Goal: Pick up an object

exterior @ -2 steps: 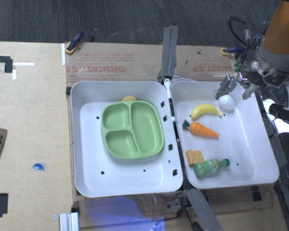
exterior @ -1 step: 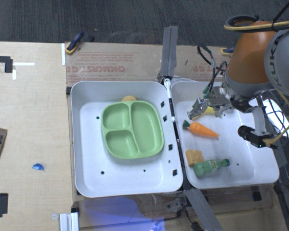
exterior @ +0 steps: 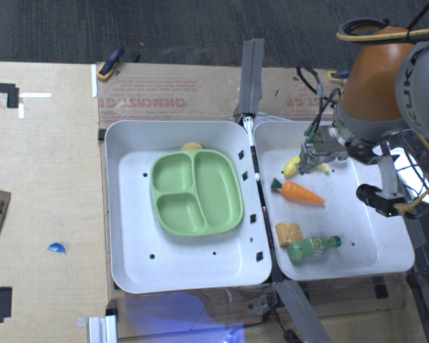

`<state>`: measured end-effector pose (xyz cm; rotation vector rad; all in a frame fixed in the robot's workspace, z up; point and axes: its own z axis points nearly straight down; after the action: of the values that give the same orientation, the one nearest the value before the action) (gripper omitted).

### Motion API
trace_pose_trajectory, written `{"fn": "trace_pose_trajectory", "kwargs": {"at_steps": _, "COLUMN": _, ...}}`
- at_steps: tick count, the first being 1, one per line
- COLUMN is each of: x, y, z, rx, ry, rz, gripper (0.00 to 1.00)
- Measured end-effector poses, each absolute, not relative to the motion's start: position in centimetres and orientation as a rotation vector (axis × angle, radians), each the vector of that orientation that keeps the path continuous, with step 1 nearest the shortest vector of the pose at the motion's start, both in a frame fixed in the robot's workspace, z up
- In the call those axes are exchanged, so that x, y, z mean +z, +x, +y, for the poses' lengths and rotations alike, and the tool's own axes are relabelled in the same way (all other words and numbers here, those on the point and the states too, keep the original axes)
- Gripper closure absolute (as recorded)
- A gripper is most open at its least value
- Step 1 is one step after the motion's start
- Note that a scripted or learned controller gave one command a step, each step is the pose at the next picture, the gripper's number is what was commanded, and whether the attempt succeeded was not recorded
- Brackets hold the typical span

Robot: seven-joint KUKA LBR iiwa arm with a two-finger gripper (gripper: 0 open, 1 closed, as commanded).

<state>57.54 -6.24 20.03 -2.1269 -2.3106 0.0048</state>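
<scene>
Gripper (exterior: 316,157) down low in the right bin (exterior: 386,259) | jaws: can't tell if they're parted or clenched | banana (exterior: 292,166) just left of the jaws, touching or nearly | carrot (exterior: 300,192) just below them | cracker (exterior: 288,233) and green bottle (exterior: 312,248) further below | green tray (exterior: 197,191) well left, other bin

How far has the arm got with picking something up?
Done: the gripper has reached into the right bin, right by a yellow toy. In hand: nothing visibly lifted; whether it grips the toy is unclear. Left: the lift. The toy carrot, cracker and green bottle lie untouched.
</scene>
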Motion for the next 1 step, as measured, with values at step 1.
{"fn": "trace_pose_trajectory", "kwargs": {"at_steps": 1, "x": 20.03, "y": 57.53, "z": -6.24, "rx": 0.005, "ry": -2.126, "rz": -2.311, "gripper": 0.0}}
